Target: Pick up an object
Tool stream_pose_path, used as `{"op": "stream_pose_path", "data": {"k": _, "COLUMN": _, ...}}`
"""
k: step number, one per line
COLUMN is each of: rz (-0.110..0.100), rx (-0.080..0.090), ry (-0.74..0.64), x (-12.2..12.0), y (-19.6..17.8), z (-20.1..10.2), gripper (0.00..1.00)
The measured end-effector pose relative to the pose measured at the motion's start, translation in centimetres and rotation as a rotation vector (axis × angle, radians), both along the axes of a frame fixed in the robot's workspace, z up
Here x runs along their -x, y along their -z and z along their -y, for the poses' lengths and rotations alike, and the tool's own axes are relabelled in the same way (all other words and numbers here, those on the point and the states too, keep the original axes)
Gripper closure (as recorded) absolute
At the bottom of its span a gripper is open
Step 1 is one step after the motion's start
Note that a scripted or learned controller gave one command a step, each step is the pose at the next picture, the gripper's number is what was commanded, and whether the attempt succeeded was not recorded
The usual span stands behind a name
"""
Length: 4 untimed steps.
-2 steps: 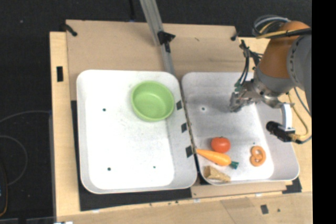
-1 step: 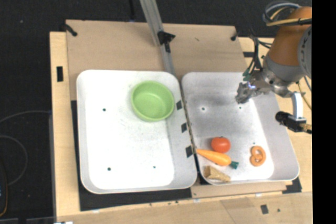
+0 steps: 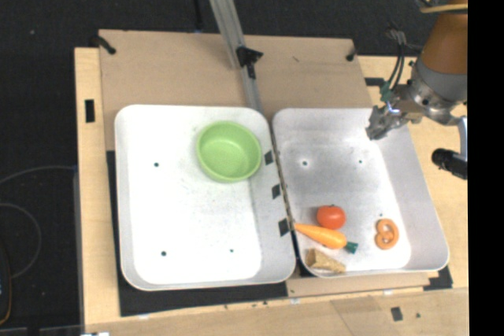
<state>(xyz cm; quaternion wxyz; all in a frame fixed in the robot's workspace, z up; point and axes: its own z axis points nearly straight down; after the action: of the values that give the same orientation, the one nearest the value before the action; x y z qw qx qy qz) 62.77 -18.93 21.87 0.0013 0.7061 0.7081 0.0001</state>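
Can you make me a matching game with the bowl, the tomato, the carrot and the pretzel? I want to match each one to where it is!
Things:
1. green bowl
2. tomato
3. carrot
4. pretzel

Places:
A. near the right bin's right side
B. in the left bin
C. right bin, just above the carrot
D. right bin, by the divider, lying slanted

Pairs: 1-B, 2-C, 3-D, 4-A

You can't make out the gripper (image 3: 379,127) well: it is small and dark over the right bin's (image 3: 409,169) far corner. The arm (image 3: 445,51) is cut off at the right. The tan piece (image 3: 325,261) by the carrot (image 3: 319,234) is too small to identify.
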Motion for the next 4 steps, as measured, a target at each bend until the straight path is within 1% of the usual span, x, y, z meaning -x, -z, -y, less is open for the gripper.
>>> {"op": "stream_pose_path", "data": {"k": 1, "rz": 0.001, "rx": 0.000, "ry": 0.000, "x": -0.2, "y": -4.5, "z": 0.9, "gripper": 1.00}}
{"op": "stream_pose_path", "data": {"k": 2, "rz": -0.002, "rx": -0.001, "ry": -0.002, "x": 2.3, "y": -3.4, "z": -4.2, "gripper": 1.00}}
{"op": "stream_pose_path", "data": {"k": 3, "rz": -0.001, "rx": -0.003, "ry": -0.004, "x": 4.7, "y": -4.1, "z": -8.9, "gripper": 1.00}}
{"op": "stream_pose_path", "data": {"k": 4, "rz": -0.001, "rx": -0.003, "ry": -0.005, "x": 5.6, "y": -3.9, "z": -14.5, "gripper": 1.00}}
